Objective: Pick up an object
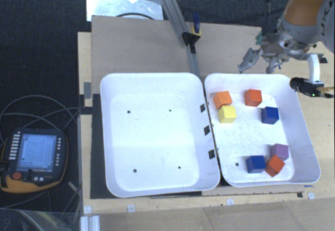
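The right bin (298,120) holds several small blocks: an orange one (222,99), a red-orange one (253,97), a yellow one (227,114), a blue one (270,114), a purple one (280,151), a second blue one (256,164) and an orange-red one (275,165). My gripper (260,63) hangs above the far rim of the right bin, beyond the blocks. Its two fingers are spread apart with nothing between them.
The left bin (112,120) sits beside the right one, with black clips along the shared edge. A slanted metal pole (178,15) rises behind the bins. A teach pendant (34,159) lies off the bench at the left.
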`<state>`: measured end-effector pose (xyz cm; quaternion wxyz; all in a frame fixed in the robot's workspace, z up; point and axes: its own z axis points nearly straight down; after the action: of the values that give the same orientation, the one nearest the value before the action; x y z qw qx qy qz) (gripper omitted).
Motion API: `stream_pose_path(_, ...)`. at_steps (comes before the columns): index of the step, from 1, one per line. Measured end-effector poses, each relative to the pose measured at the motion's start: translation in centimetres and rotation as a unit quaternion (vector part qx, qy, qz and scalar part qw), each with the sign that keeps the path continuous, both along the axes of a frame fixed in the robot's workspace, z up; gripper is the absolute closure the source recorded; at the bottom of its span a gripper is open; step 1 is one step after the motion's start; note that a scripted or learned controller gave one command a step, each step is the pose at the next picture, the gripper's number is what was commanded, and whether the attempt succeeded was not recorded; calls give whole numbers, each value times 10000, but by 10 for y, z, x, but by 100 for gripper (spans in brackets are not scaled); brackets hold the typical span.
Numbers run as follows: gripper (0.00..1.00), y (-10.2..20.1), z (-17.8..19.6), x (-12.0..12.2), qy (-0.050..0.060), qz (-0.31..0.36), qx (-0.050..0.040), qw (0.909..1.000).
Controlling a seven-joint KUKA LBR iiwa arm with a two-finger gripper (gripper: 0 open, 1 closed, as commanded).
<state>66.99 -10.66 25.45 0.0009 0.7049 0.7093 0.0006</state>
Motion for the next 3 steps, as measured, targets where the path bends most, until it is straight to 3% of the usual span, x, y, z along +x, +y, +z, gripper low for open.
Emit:
stream_pose_path(1,0,0,0,0,1,-1,-3,10000)
stream_pose_path(3,0,9,-89,11,15,-3,0,10000)
